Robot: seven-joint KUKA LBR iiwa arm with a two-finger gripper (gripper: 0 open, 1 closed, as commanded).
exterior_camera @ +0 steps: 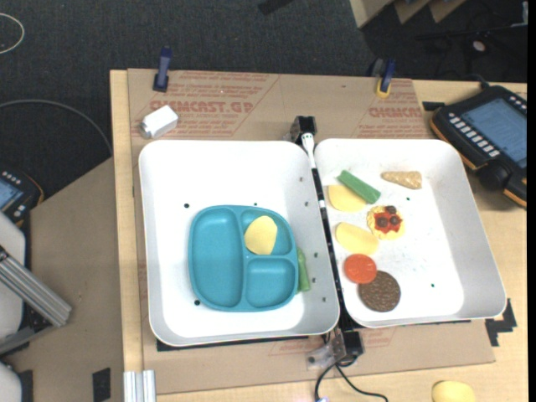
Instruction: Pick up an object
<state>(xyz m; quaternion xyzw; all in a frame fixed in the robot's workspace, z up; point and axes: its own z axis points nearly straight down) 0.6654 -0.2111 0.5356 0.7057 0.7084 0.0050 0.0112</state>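
- Gripper: can't tell how far open it is or whether it has hold of anything. Nothing here fixes its spot, so places below go by the right side, where the arm reaches in.
- Step in hand, as I judge it: choose a target and approach. Nothing looks lifted yet.
- Candidates sit mostly in the right bin (479, 224), the bin the gripper meets first.
- Tan wedge (402, 177): closest to the gripper's entry side and clear of its neighbours. Prob. the easiest pick, but it's flat, so go low w/ the gripper wide.
- Green bar (358, 186): further in from the gripper and touching a yellow piece (341, 198). Close across its short width, else both get nudged.
- Red disc (361, 267) and brown disc (380, 291): touching or nearly so, both thin, so there's a risk of sliding one under the other.
- Small topped round (386, 221) lies just beside a second yellow slice (356, 238). Tight spot, skip it.
- Left bin (159, 224), furthest from the gripper, has a teal tray (222, 262) w/ a yellow lump (261, 234) in its upper right compartment. The tray walls would crowd the gripper.
- A green strip (302, 270) is wedged between the tray and the bin wall. Poor access.
- Tip: come straight down, centre over the target, and close only once the gripper is right at the bin floor.
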